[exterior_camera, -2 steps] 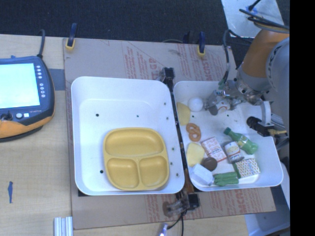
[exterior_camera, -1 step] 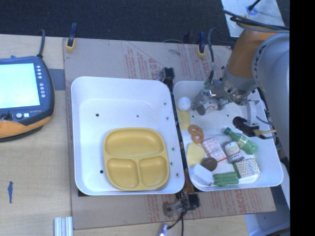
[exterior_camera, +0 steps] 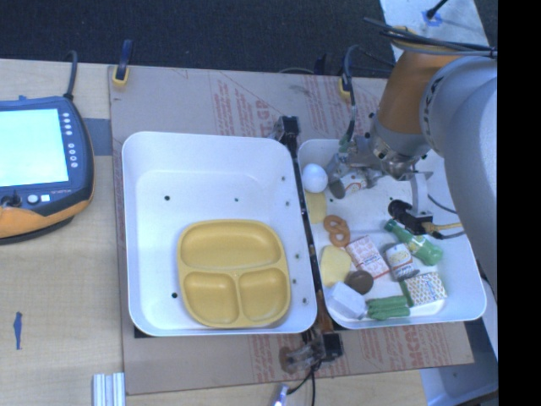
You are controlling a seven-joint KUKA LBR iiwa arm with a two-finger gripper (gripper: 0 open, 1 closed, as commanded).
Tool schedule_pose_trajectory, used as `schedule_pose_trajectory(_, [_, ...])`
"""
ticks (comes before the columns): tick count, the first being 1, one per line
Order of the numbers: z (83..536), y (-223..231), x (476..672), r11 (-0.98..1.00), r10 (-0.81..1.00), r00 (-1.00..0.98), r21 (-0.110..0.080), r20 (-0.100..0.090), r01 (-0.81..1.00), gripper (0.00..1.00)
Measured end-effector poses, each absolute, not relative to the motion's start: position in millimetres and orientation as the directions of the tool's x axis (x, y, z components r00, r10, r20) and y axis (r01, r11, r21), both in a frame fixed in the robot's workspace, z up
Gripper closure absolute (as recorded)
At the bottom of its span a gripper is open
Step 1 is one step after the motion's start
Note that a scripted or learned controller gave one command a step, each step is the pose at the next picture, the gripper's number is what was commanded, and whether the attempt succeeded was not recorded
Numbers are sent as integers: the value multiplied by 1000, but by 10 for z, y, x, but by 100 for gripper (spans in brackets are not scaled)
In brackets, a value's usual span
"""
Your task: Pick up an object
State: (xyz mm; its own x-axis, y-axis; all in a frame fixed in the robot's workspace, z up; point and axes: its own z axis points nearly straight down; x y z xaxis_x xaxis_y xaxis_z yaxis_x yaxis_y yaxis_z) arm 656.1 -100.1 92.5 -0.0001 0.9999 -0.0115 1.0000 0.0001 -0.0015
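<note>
Nearest, the left bin [exterior_camera: 135, 227] carries just a yellow divided tray [exterior_camera: 232, 271], a likely drop spot. The right bin [exterior_camera: 463, 309] crowds the candidates together: green bottle [exterior_camera: 414, 241], small boxes [exterior_camera: 369, 257], a pretzel [exterior_camera: 336, 229], and the white ball [exterior_camera: 314, 177] at its far corner. Farther back, the gripper [exterior_camera: 359, 174] hangs low just beside that ball, plausibly targeting it; I cannot tell whether it's spread or closed.

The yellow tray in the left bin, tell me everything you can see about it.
The yellow tray looks like smooth moulded plastic, with rounded corners and three compartments: one wide one along the far side and two smaller ones along the near side. It lies flat and upright on the floor of the left bin, toward the near right corner, with nothing in it.
</note>
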Motion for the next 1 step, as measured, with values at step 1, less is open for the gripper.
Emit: schedule_pose_trajectory(1, [1014, -961, 6566, 6, 1000, -6, -5, -4, 1000, 100])
